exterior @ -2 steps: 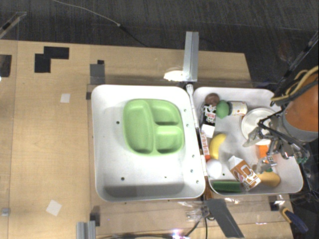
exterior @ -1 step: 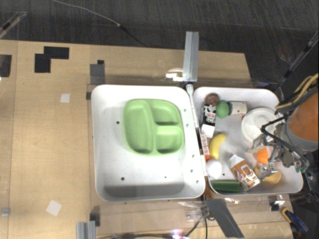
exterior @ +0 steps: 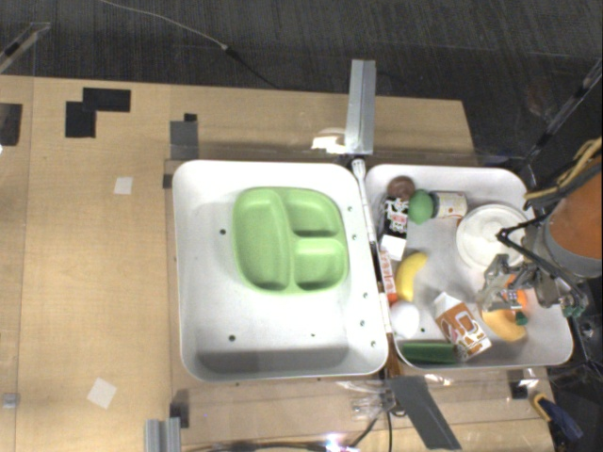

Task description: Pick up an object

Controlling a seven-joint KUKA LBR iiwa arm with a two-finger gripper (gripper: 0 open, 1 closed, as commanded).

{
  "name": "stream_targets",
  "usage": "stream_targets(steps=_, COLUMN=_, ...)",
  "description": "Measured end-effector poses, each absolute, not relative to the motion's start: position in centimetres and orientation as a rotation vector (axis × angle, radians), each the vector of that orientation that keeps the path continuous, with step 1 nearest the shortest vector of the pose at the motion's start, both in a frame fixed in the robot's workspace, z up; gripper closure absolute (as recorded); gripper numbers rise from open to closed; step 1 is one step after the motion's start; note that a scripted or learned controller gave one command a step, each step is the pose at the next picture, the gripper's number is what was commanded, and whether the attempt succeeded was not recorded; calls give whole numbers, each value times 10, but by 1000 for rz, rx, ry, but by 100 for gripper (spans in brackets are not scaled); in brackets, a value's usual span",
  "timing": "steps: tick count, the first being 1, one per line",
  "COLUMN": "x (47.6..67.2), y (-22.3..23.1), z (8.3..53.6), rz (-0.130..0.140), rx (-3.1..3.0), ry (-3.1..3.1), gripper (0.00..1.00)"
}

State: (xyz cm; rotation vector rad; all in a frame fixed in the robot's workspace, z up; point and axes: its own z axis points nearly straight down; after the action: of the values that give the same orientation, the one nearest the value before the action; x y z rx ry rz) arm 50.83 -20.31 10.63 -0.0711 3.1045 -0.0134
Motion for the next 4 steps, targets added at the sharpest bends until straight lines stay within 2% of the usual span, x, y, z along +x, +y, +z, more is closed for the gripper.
stream_targets(steps=1, x=546, y=-173, z=204, rz=-8, rx=-585, ry=3072, gripper=100)
stream_targets(steps=2, x=540, y=-206, z=227, rz=-8, rx=-1174, ry=2905, gripper=100)
stream_targets(steps=3, x=581, y=-205, z=240, rz=-8, rx=-1632, ry=2675, gripper=100)
stream_targets(steps=4, x=598, y=-205, z=258, rz=-9, rx=-1899, ry=2493, gripper=100)
